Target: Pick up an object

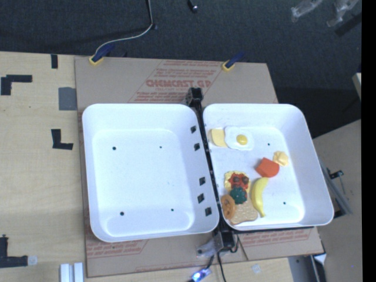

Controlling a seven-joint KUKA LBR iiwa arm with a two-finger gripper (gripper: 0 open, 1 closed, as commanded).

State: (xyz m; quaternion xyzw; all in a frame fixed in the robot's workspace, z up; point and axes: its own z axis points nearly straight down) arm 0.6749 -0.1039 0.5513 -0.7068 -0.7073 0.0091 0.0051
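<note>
The right bin (305, 134) holds several toy foods. A yellow cheese slice (218, 137) and a fried egg (239, 139) lie near its back left. A red-orange piece (267, 168) and a small yellow piece (281, 157) sit mid-right. A banana (259, 195), a pizza-like piece with green and red toppings (237, 184) and a slice of toast (239, 212) crowd the front left corner. My gripper (328, 3) is a pale blur at the top right, far above and behind the bins, over the dark floor.
The left bin (94, 157) stands beside the right one on a cardboard sheet (176, 81). Black clips (201, 181) run along the shared wall. A cable (126, 37) trails across the dark floor behind.
</note>
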